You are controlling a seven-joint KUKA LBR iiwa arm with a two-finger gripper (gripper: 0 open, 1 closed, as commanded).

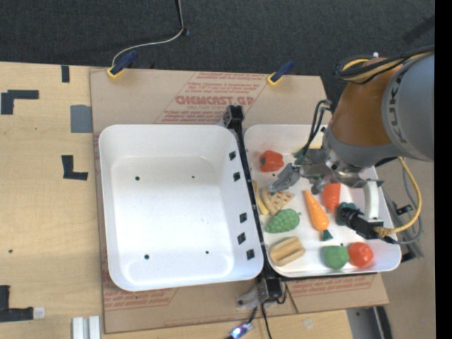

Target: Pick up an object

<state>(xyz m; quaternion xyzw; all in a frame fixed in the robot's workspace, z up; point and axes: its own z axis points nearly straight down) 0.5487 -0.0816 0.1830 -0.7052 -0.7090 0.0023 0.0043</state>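
The right white bin [311,131] holds several toy foods. A red pepper [270,161] lies at its far left. Below it are a pale yellow cracker [277,202], a green bumpy piece [283,221] and a tan bread roll [287,250]. An orange carrot [317,212] and an orange-red piece [332,195] lie in the middle. A green piece [336,257] and a red tomato [361,254] sit in the near right corner. My gripper [286,180] hangs low over the bin, between the pepper and the cracker. I see nothing held in it.
The left white bin [113,189] stands beside the right one, with a black divider [242,182] between them. Both rest on a cardboard sheet [205,97]. The arm's orange band [364,115] and cables overhang the right bin's far right side.
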